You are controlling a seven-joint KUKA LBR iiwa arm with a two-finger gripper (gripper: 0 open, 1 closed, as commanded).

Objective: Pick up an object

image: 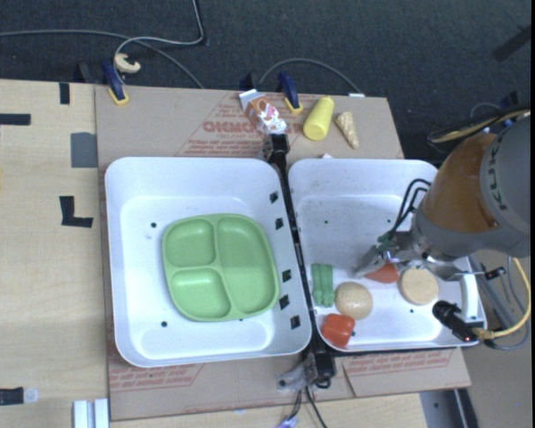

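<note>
The right bin (357,181) holds several toy foods near its front: a green block (322,283), a tan round bun (354,300), a red piece (338,329), a flat beige disc (419,286) and an orange-red piece (383,273). My gripper (381,261) reaches down from the right, its dark fingers right at the orange-red piece, which lies partly under them. Whether the fingers enclose it is not visible. The left bin (134,194) carries a green divided plate (219,267).
Behind the bins on the cardboard lie a yellow cylinder (318,119), a tan cone (348,129) and a small printed carton (263,112). Blue clamps (115,83) and cables sit at the back. The arm's body (473,194) overhangs the right bin's right side.
</note>
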